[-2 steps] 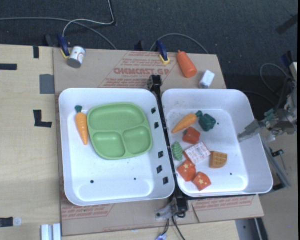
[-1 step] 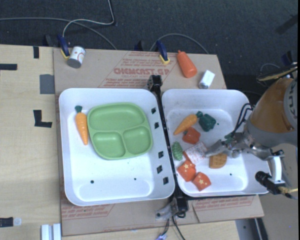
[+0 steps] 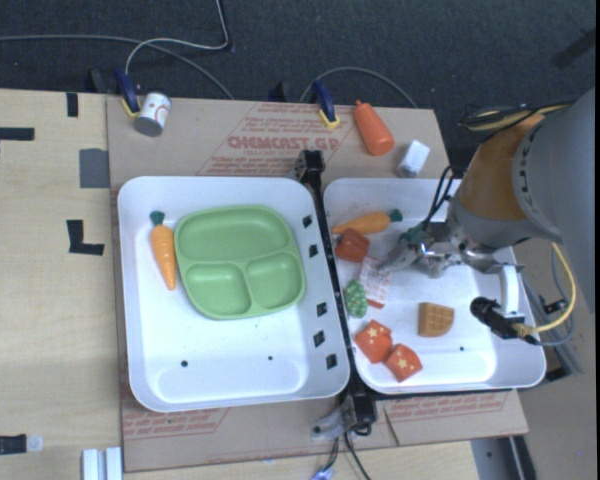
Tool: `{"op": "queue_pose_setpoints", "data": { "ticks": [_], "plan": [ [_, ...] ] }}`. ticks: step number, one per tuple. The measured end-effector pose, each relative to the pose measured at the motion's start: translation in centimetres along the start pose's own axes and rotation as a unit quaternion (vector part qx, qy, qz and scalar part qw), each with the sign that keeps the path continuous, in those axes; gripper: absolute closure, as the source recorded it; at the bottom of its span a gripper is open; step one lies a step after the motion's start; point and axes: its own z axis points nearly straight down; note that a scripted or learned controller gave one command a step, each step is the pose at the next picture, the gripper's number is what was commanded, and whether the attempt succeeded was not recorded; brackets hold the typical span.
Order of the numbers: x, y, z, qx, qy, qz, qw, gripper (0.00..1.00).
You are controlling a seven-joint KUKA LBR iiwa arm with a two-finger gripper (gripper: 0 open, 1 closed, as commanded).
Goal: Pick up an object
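The right bin (image 3: 480,368) holds several small toys: an orange carrot (image 3: 366,223), a red block (image 3: 352,245), a green broccoli piece (image 3: 355,298), a white and red packet (image 3: 378,288), a tan waffle piece (image 3: 435,319) and two red cubes (image 3: 373,340) (image 3: 403,362). My gripper (image 3: 395,259) reaches in from the right and hangs low over the bin's upper middle, just right of the red block and above the packet. Nothing is visibly held. The orange-banded wrist (image 3: 485,183) covers the bin's far right corner.
The left bin (image 3: 140,338) holds a green divided plate (image 3: 242,261) and a second carrot (image 3: 163,253) at its left. Beyond the bins on the cardboard lie an orange bottle shape (image 3: 374,128), a white cube (image 3: 413,156) and a small can (image 3: 153,113). A black cable (image 3: 500,316) hangs off the arm.
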Motion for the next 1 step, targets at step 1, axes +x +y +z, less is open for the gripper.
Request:
{"op": "queue_pose_setpoints", "data": {
  "ticks": [1],
  "plan": [
    [4.29, 5.84, 0.06, 0.0, -0.001, 0.0, 1.0, 0.0]
  ]
}}
